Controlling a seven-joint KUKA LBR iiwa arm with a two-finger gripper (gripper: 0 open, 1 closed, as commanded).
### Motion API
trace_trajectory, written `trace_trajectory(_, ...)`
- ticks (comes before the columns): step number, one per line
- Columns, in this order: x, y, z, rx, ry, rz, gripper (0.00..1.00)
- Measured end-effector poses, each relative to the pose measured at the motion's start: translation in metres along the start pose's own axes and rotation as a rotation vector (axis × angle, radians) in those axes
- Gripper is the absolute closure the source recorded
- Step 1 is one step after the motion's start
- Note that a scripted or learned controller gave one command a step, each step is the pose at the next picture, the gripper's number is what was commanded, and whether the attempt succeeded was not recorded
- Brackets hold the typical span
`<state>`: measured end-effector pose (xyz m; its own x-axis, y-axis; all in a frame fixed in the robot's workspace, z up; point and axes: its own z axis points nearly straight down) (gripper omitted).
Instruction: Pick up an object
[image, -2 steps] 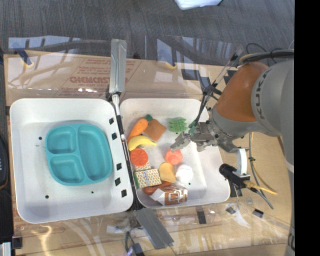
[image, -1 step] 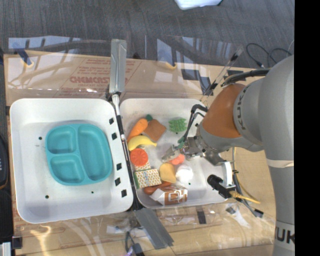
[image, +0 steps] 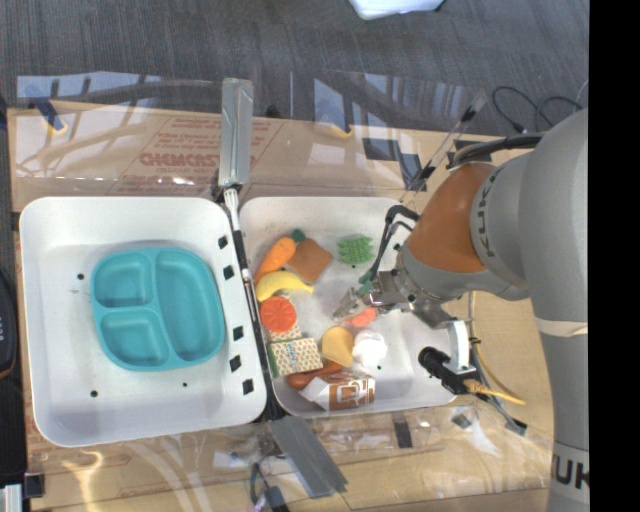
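The toy food items lie clustered in the right bin (image: 400, 215): carrot (image: 277, 255), banana (image: 282, 286), brown block (image: 309, 259), green piece (image: 353, 249), orange round (image: 280, 316). The claw (image: 362, 298) sits low above a small pink piece (image: 362, 318); whether it is clenched or released cannot be told. The left bin (image: 50, 300) holds a teal divided tray (image: 157, 306).

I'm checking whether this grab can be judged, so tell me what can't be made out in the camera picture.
- Gripper in the camera view: too small and blurred against the toys to tell its state.
- Pink toy: partly under the gripper, shape unclear.
- Carton label: too small to read.
- Arm: cut off by the right edge.
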<state>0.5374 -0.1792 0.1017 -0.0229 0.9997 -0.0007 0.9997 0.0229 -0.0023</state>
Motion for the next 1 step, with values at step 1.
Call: trace_trajectory(1, 0.0426, 0.021, -0.1157, -0.005, 0.0, -0.116, 1.0)
